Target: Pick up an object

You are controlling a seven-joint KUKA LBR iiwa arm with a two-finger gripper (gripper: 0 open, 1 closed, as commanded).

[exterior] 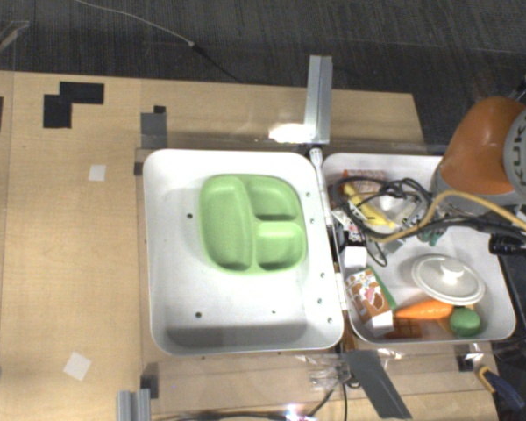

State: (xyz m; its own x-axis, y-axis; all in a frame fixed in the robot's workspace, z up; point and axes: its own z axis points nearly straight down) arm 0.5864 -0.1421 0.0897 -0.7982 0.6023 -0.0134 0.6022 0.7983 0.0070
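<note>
Right bin [508, 323], near to far: carrot [425, 310], green ball [465, 322], white lid [447, 281] and small carton [368, 295] crowded together, cables [394, 213] beyond; you risk snagging or a double grab, jaw state cannot be told.

Even overhead light, mild glare, soft focus, faint shadows.

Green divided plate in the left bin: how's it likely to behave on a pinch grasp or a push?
The green divided plate looks like moulded plastic, so probably stiff and light for its size. It lies flat and low in the left bin, so tipping or rolling seems unlikely; a push would likely slide it. Its glossy, rounded rim may slip from the fingers.
</note>
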